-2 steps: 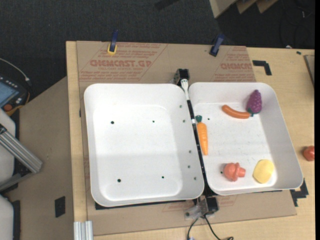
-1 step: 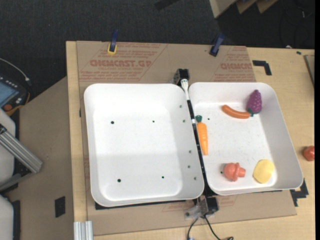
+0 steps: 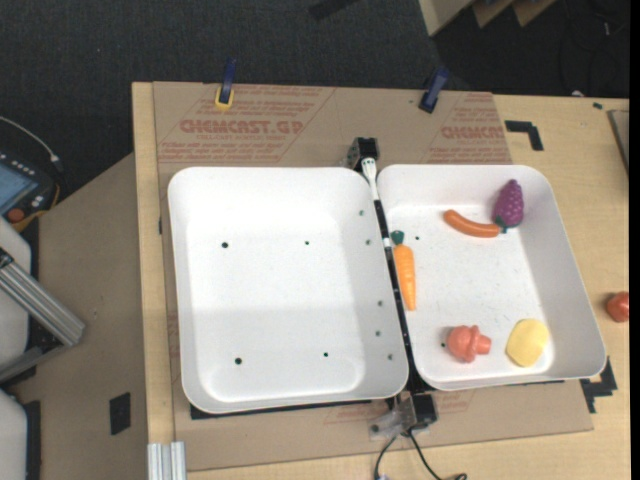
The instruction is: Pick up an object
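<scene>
Toy carrot lying at nine o'clock in the right bin, against the wall shared with the left bin, green top toward twelve o'clock, tip toward six. Four more toys in that same right bin. Purple grape bunch up at one o'clock, near the far rim. Orange-red sausage at twelve o'clock, lying crosswise, its right end just beside or touching the grapes; hard to tell which. Yellow lemon at five o'clock, close to the near rim. Red-orange toy at six o'clock, just to nine o'clock of the lemon, slightly apart from it; too small to name its kind.

Outside the bins, at three o'clock of the right one, a small orange object resting on the bench, cut by the picture's edge.

Both bins seated on a cardboard sheet, held at its far edge by two blue clamps.

Gripper state: cannot tell, whether spread or closed.
</scene>
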`<action>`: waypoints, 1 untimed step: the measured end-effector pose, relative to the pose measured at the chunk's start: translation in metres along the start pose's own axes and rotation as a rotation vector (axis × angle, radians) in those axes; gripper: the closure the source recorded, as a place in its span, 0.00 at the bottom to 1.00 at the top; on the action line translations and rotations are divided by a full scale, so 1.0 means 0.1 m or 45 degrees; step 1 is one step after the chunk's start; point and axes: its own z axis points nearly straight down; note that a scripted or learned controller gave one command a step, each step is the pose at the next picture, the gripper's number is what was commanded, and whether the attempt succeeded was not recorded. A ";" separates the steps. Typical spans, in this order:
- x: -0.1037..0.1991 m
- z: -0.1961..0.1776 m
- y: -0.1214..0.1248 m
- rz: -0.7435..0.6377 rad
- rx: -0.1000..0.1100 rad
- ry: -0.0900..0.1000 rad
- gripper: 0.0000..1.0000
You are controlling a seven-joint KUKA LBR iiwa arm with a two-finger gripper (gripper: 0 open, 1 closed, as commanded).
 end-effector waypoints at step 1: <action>-0.01 0.10 -0.72 0.007 0.013 0.009 1.00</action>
